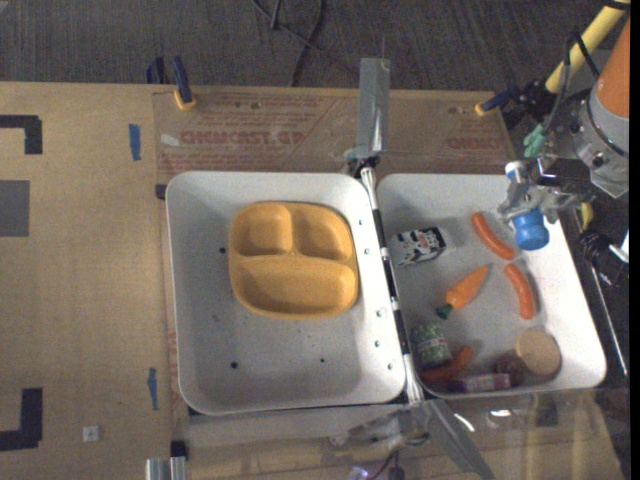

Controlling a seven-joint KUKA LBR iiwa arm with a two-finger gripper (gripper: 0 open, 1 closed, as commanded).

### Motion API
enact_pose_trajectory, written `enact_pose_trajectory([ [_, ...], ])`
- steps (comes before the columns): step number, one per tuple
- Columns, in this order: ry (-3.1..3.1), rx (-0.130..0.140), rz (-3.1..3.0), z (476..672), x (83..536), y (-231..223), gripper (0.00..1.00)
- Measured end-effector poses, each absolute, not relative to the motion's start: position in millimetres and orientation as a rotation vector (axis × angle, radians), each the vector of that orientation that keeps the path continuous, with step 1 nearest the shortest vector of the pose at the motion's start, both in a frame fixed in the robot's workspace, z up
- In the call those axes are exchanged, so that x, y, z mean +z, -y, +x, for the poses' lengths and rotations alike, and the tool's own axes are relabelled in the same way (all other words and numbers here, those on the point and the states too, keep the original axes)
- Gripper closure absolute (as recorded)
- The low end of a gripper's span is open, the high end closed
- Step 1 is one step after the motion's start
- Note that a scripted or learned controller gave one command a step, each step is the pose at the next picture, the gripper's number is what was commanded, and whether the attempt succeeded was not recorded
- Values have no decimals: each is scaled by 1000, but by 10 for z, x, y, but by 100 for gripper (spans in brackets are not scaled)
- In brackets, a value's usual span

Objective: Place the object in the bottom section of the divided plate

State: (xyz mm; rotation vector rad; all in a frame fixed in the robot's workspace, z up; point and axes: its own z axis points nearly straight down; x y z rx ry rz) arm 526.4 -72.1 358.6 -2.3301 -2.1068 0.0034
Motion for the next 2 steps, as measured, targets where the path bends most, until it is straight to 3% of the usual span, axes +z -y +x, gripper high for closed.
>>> enact_pose_trajectory([
  [1,1987,3,-2431,5392,2772,-346,100],
  [2,1916,5,-2487,5349,2476,-830,100],
])
